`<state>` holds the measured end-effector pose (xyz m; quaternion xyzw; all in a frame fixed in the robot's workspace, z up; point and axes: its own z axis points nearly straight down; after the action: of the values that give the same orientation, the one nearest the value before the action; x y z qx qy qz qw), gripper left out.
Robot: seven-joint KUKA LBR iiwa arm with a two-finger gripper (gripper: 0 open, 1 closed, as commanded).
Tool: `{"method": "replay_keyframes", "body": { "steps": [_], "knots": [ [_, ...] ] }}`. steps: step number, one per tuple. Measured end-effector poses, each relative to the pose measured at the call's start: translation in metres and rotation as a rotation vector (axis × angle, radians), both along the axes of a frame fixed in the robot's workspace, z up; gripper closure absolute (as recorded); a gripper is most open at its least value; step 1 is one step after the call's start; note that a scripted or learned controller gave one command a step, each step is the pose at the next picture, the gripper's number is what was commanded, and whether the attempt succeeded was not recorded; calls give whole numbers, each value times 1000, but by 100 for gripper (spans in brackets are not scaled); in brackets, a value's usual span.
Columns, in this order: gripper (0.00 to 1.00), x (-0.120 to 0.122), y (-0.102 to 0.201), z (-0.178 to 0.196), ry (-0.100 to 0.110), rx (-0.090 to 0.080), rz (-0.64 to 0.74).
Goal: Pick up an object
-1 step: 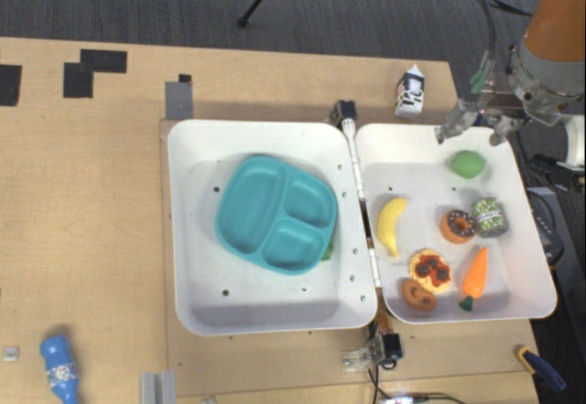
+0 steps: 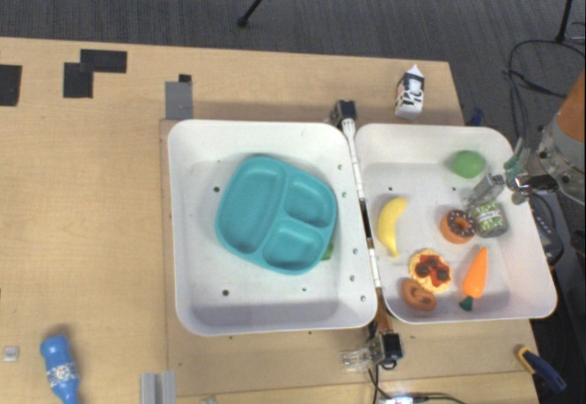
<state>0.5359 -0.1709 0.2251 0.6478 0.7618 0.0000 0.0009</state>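
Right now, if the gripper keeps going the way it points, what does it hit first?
Probably the small greenish item just off the gripper, which points down-left into the right bin. The orange doughnut-like toy lies beside it. Depth is unclear from one slanted view.

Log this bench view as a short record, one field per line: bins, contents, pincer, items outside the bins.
left bin: teal divided plate
right bin: banana, green round item, carrot, pizza slice toy, donut-like item, grey-green packet
pincer: low over the grey-green packet at the right bin's far right; grip unclear
outside bins: small milk carton behind the right bin, blue bottle at the bench's near left corner
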Motion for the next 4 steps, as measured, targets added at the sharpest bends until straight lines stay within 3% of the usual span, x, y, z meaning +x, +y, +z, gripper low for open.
{"method": "replay_keyframes", "body": {
  "steps": [1,2,3,4],
  "knots": [
    [0,-1,-2,-123,4,10,67],
    [0,-24,9,-136,-15,-7,426],
    [0,-44,41,-136,-15,-8,346],
    [0,-2,78,-137,-11,-3,370]
  ]
}}
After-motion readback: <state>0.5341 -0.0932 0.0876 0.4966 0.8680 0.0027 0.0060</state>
